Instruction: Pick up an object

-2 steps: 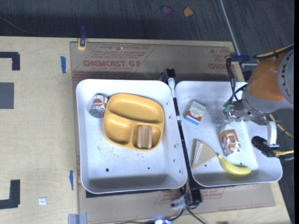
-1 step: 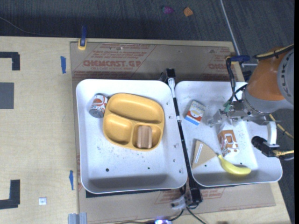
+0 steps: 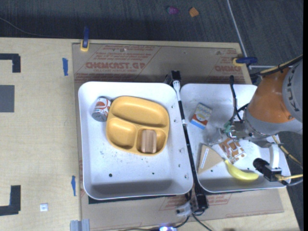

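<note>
Camera view: claw [image 3: 230,134] hangs just above the packet [image 3: 234,150], its state unreadable; banana [image 3: 242,173] and wedge [image 3: 208,159] crowd the packet, so a descent may snag two.

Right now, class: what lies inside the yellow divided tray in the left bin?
The yellow tray holds a tan block in its lower right compartment. Whatever is beneath the tray is covered.

A glossy yellow plastic tray [image 3: 137,124] lies in a smooth white bin [image 3: 132,184] on a matt brown board [image 3: 144,61].
</note>
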Controlling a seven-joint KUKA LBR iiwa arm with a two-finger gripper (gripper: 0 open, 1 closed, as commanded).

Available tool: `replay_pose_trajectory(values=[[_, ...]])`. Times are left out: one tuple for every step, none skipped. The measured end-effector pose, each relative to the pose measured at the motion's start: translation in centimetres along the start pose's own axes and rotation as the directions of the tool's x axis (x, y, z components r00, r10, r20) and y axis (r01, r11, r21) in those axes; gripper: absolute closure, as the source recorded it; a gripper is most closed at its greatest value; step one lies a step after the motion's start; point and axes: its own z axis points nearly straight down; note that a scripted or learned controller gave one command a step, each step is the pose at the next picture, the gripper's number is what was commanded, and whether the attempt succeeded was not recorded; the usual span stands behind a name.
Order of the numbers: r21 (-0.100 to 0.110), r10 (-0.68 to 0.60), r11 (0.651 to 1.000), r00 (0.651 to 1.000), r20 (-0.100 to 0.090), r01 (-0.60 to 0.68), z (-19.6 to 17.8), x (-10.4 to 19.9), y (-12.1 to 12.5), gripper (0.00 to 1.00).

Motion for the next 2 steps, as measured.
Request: replay_pose_trajectory(values=[[-0.005, 0.003, 1.000, 1.000, 0.006, -0.003, -1.1, -0.3, 0.1, 1.00], [0.012, -0.002, 1.000, 1.000, -0.006, 0.003, -9.7, 6.5, -3.3, 1.00]])
